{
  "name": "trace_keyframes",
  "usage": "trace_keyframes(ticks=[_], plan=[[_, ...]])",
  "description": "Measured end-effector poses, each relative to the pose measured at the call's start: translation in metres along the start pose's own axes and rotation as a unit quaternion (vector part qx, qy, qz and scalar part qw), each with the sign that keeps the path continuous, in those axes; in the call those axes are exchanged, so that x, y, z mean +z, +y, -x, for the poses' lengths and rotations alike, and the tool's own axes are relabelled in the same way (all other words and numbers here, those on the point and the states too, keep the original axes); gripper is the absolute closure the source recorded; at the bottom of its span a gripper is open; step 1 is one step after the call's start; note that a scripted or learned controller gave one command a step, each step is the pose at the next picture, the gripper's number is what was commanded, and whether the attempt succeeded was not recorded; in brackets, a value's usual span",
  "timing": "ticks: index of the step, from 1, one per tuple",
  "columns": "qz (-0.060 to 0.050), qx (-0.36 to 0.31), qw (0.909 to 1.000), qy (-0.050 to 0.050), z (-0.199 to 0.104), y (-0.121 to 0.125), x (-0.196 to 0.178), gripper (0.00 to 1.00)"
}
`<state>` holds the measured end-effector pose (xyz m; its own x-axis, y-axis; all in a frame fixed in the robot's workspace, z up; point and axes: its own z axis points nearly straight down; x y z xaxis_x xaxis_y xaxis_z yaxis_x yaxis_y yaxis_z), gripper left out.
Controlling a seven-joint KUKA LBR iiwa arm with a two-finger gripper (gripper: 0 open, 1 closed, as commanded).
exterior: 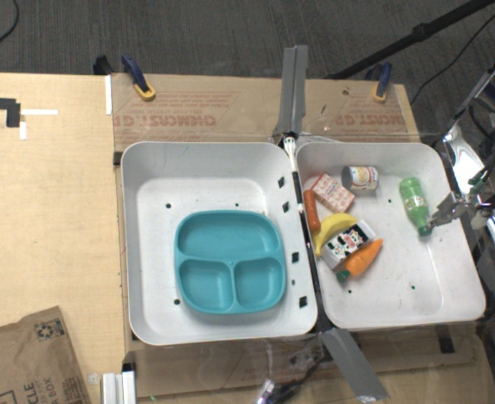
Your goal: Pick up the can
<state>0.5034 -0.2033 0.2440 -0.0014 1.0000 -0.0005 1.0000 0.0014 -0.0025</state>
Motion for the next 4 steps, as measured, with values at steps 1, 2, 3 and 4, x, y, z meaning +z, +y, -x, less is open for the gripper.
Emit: trace_keyframes(ticks=[1,2,3,4], plan=[[0.0,0.008,1.0,0.0,-0.026,0.05,0.018,0.0],[0.0,0.008,1.0,0.0,-0.026,0.05,0.018,0.0],[0.0,0.002,1.0,0.0,-0.056,0.115,0.115,0.0],[0.004,0.07,0.9975,-0.001,-0.084,0.144,0.147,0.0]])
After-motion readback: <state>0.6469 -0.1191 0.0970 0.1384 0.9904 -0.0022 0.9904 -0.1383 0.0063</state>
